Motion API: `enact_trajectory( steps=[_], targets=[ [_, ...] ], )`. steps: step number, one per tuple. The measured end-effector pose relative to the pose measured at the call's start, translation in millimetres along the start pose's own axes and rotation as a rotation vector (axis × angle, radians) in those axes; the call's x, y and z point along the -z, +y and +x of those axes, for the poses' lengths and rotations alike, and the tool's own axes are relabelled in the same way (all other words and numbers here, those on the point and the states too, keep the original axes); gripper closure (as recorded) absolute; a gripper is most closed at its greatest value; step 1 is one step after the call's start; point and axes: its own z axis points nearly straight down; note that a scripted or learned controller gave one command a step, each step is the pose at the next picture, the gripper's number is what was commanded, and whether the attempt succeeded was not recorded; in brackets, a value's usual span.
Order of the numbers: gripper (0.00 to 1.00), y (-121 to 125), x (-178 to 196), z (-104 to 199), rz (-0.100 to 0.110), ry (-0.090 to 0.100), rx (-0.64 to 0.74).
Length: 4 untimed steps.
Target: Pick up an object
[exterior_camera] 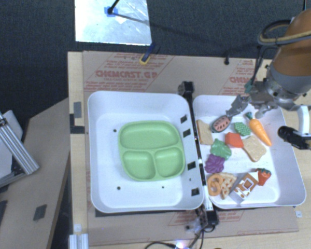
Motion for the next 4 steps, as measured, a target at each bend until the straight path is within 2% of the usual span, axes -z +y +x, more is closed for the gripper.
enact_trajectory(
  steps=[1, 2, 3, 4],
  targets=[
    [0.0, 2, 7, 0, -0.013, -0.001, 0.002],
    [0.0, 0, -34, 2, -0.01, -0.001, 0.0],
    [0.0, 4, -97, 2, -0.009, -0.001, 0.0],
    [0.0, 6, -150, -5, -0.024, -0.007, 0.0]
  ],
)
